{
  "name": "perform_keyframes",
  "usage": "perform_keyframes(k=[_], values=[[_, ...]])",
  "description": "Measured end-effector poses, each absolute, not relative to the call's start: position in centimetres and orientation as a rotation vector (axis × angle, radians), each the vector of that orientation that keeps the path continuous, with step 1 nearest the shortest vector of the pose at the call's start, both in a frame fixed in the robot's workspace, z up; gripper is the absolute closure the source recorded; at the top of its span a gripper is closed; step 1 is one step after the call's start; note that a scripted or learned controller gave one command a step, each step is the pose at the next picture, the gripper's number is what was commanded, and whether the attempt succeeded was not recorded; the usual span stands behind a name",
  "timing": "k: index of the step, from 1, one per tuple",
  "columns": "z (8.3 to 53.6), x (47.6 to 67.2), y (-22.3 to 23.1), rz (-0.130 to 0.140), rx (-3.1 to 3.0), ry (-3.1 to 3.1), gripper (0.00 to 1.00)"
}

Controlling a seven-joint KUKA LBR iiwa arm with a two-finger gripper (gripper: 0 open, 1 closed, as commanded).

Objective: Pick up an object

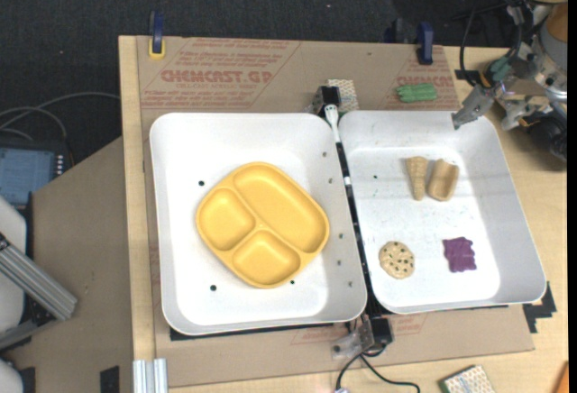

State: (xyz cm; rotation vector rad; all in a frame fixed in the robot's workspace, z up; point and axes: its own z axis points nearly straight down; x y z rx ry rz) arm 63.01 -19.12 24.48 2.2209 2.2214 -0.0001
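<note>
Risk sits mostly in my starting place: my gripper hangs at the far right corner of the right bin, up near the rim, and nothing is between my fingers. Whether they stand wide or narrow I cannot tell; they are too small and blurred against the worktop.

The candidates all lie in that right bin. Two tan cork-like pieces rest touching side by side, nearest to me. A speckled cookie and a purple bunch of grapes lie near the front edge, apart from each other. The left bin holds a yellow divided plate, and a green block lies outside both bins on the cardboard.

My judgement of what could fail: if I descend on the two tan pieces, a finger may land on the seam between them and shove one aside, or I may pinch both and drop one on lifting. The cookie is flat, so my fingers could close above it or scrape the bin floor. The grapes look lumpy and could twist out of a pinch. Coming down this close to the bin's wall, I could strike the rim.
</note>
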Motion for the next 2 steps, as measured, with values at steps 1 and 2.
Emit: perform_keyframes(k=[1, 2], values=[[9.5, 60.8, -21.9, 0.006, 2.22, 2.226, 0.0], [8.4, 53.8, -21.6, -0.001, 2.228, 2.225, 0.0]])
